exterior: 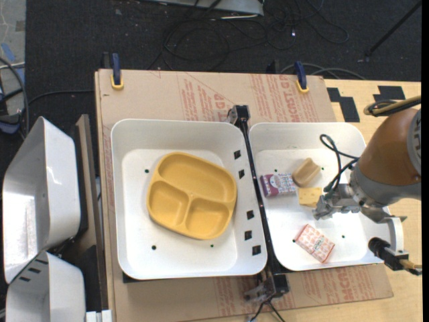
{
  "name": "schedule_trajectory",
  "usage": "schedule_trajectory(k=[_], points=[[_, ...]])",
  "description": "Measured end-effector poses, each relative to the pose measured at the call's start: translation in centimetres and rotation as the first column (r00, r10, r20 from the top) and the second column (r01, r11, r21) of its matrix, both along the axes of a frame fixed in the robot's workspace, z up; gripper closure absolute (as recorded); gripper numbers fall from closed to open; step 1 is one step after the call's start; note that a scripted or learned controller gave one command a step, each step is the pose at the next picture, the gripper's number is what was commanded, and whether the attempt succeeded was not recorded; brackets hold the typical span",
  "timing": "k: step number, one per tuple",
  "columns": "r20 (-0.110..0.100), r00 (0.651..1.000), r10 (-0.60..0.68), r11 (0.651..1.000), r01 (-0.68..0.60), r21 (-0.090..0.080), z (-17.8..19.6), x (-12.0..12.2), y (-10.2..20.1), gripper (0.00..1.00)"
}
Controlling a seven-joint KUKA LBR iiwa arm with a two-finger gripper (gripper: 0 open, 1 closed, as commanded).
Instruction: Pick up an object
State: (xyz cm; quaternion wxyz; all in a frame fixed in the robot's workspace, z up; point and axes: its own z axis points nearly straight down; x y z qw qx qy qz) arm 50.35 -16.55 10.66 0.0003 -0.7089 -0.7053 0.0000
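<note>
The right bin [348, 136] holds several small objects. A purple and white packet [277, 184] lies by its left wall, and a tan bun-shaped piece [307, 172] sits just right of it. Below the bun lies a pale yellow block [309, 196]. A red and white patterned packet [314, 241] rests nearer the front. My gripper [330, 205] hangs low over the bin, right beside the yellow block's right edge and above the patterned packet. The arm's orange band [397, 149] covers the bin's right side.
The left bin [131, 247] holds a yellow divided plate [192, 195]. A black divider strip [255, 193] runs between the two bins. A cable [333, 149] loops over the right bin's back. White containers [37, 193] stand off the bench's left side.
</note>
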Motion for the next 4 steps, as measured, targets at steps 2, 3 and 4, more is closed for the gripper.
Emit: schedule_trajectory(k=[2, 3, 4], points=[[0.006, 1.0, 0.007, 1.0, -0.007, -0.003, 11.0, 0.6, -1.6, 1.0], [0.006, 1.0, 0.009, 1.0, -0.009, -0.003, 14.9, 0.7, -1.7, 1.0], [0.003, 1.0, 0.014, 1.0, -0.014, 0.0, 15.4, 2.9, 3.9, 1.0]])
